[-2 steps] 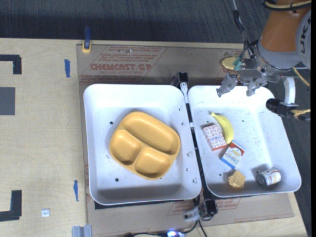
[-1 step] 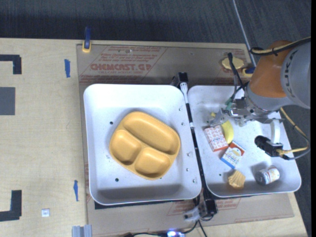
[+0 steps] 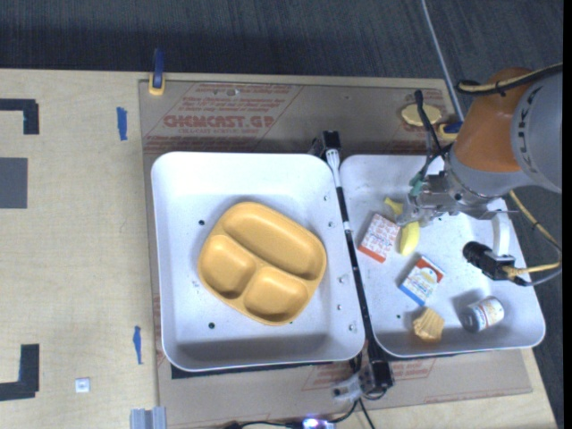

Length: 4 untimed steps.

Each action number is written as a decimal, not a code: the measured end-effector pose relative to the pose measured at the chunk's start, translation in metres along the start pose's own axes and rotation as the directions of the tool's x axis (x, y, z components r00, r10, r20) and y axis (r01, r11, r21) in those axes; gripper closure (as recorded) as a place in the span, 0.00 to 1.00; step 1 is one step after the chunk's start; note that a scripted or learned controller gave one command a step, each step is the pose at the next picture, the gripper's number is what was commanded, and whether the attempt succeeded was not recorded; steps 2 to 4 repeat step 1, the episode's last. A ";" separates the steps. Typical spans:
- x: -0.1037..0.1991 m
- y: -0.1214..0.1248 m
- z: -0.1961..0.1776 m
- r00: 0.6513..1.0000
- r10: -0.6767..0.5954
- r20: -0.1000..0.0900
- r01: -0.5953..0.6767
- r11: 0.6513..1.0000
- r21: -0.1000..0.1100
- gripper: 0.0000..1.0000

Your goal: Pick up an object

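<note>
My gripper (image 3: 427, 200) hangs over the upper middle of the right bin (image 3: 527, 329), reaching in from the right. Just below and left of it lie a pale yellow banana-shaped piece (image 3: 409, 238) and a small yellow wedge (image 3: 393, 207). A red and white packet (image 3: 379, 238) lies to their left, near the bin's left wall. Further toward the front are a blue, white and orange packet (image 3: 421, 281), a ridged yellow piece (image 3: 429, 325) and a small can (image 3: 483, 313) on its side. Nothing is visibly held.
The left bin (image 3: 170, 239) holds a large yellow three-compartment dish (image 3: 261, 262). A black divider rail (image 3: 344, 231) runs between the bins. The bench (image 3: 71, 239) to the left is bare wood with black and blue marks.
</note>
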State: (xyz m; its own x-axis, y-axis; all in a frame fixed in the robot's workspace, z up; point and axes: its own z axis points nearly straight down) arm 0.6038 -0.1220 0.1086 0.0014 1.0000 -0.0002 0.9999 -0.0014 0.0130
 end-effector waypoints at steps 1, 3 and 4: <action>0.051 -0.044 -0.077 1.000 -0.002 -0.001 0.003 1.000 0.013 1.00; 0.051 -0.044 -0.077 1.000 -0.002 -0.001 0.003 1.000 0.013 1.00; 0.051 -0.044 -0.077 1.000 -0.002 -0.001 0.003 1.000 0.013 1.00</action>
